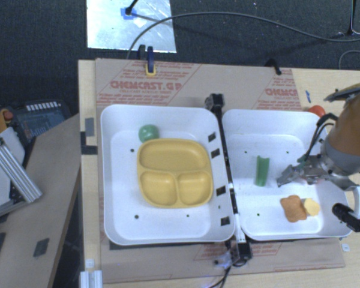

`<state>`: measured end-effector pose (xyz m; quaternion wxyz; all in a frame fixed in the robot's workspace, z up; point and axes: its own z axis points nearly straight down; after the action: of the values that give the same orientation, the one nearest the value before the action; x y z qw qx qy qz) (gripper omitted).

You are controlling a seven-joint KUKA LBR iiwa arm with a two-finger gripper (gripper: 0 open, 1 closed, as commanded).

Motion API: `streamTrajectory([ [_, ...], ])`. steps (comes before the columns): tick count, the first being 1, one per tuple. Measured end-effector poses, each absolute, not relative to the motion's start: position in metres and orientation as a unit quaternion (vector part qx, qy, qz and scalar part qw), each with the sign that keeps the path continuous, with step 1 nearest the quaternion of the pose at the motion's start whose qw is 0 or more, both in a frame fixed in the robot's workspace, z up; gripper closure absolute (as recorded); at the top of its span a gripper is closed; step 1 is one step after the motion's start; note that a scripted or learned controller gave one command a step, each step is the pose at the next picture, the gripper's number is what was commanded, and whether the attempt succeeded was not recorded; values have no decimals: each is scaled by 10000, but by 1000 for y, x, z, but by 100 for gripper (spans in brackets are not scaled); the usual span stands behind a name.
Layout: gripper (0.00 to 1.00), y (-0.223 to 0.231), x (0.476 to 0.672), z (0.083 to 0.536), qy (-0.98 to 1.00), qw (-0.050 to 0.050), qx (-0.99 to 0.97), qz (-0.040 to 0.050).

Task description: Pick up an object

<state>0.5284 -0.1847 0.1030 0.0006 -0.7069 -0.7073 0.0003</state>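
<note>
Gripper (286,177) low over right bin (246,221), near its right edge beside green block (262,170); jaws' state indeterminable.

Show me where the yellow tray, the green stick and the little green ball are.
yellow tray (174,173): camera view, on the ridge between its compartments.
green stick (262,170): camera view, middle of its length.
green ball (148,132): camera view, centre of its top.
</note>
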Motion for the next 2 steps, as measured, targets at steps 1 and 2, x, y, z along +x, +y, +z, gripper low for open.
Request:
streamTrajectory([
  [1, 100, -185, 529, 116, -7071, -15, -7071, -4],
  [2, 100, -189, 524, 162, -7067, -18, -7075, -8],
])
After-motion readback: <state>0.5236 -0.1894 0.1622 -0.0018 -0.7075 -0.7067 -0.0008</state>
